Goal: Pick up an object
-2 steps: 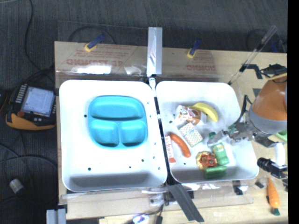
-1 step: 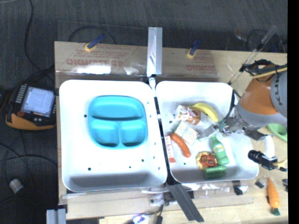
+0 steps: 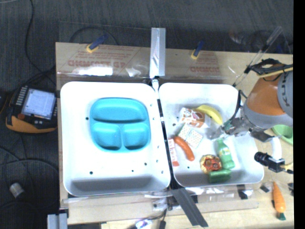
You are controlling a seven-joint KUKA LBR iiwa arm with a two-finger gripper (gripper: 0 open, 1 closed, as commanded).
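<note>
Camera view: gripper [image 3: 228, 128], finger state I cannot tell, hovers at 12 o'clock of the green plastic bottle [image 3: 224, 157]; crowding beside the yellow banana [image 3: 211, 113] risks a miss.

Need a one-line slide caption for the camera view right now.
KUKA arm's gripper poised over right bin of toy food; blue tray in left bin.

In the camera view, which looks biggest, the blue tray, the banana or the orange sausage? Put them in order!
1. Blue tray, by far the biggest.
2. Banana.
3. Orange sausage.
The banana and sausage look close in size, so their order is unsure.
</note>
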